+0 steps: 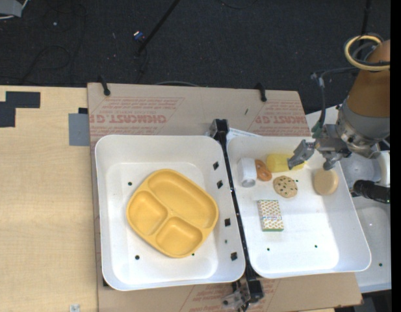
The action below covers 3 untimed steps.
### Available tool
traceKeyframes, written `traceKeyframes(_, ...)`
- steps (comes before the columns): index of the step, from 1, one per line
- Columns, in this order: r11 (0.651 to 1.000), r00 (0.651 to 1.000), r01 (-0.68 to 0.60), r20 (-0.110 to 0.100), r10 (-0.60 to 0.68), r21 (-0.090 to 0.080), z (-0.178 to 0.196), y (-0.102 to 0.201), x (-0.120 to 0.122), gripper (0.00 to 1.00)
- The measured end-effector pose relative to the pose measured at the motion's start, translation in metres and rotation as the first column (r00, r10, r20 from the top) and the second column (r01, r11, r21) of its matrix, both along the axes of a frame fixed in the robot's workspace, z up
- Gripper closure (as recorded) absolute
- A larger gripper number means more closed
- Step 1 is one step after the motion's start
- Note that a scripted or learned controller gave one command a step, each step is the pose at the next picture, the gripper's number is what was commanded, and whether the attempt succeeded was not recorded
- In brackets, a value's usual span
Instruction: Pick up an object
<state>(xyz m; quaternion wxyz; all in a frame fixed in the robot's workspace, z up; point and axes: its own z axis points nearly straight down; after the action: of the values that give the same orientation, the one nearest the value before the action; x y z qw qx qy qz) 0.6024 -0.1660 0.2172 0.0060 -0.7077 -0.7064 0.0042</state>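
Gripper (313, 156): hung over right bin's (356, 252) far edge; finger state unclear.
Patterned box (270, 214): lay flat, long axis near-to-far.

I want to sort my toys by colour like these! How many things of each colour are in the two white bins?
Yellow: 2, the divided plate and yellow block
Tan: 2, the cookie and round lump
White: 1, the cup
Orange: 1, the orange piece
Patterned: 1, the small box
Total: 7

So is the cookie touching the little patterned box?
Apart. The camera view shows a strip of white bin floor between the cookie and the patterned box, which lies just below it in the right bin.
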Motion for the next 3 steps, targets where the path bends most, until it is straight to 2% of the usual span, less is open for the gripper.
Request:
traceKeyframes(1, 1.000, 1.000, -0.002, 0.013, 0.002, -0.003, 0.007, 0.000, 0.003, 0.00)
traceKeyframes(2, 1.000, 1.000, -0.002, 0.008, 0.002, -0.001, -0.036, 0.000, 0.002, 0.00)
traceKeyframes(3, 1.000, 1.000, -0.001, 0.007, 0.001, -0.001, -0.100, -0.001, 0.003, 0.00)
